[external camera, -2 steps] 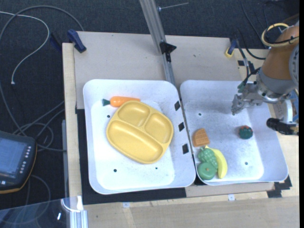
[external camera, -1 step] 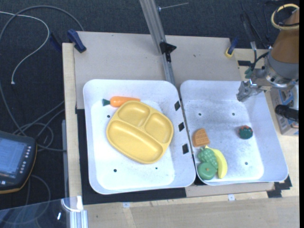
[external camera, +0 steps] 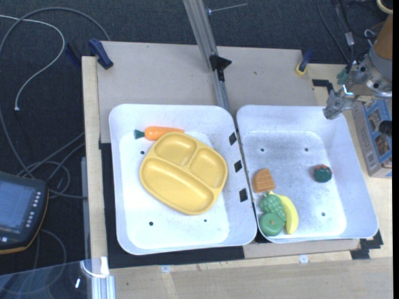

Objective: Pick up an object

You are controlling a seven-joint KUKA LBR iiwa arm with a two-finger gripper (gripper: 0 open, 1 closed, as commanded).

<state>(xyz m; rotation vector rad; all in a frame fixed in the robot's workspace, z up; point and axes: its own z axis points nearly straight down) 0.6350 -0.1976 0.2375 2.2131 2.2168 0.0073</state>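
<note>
The right bin [external camera: 349,167] serves as the landmark. On its floor lie four toy foods: a small dark green piece with a red top [external camera: 322,174] towards its right side, and, in its near left corner, a tan waffle-like block [external camera: 264,180], a green bunch of grapes [external camera: 271,213] just below that, and a yellow banana [external camera: 289,214] touching the grapes' right side.

The gripper [external camera: 332,109] hangs over the bin's far right corner, well apart from all four toys. Nothing shows between its fingers; whether they are spread or closed cannot be told, as they are small and blurred. The arm above it is cut off by the picture's edge.
</note>
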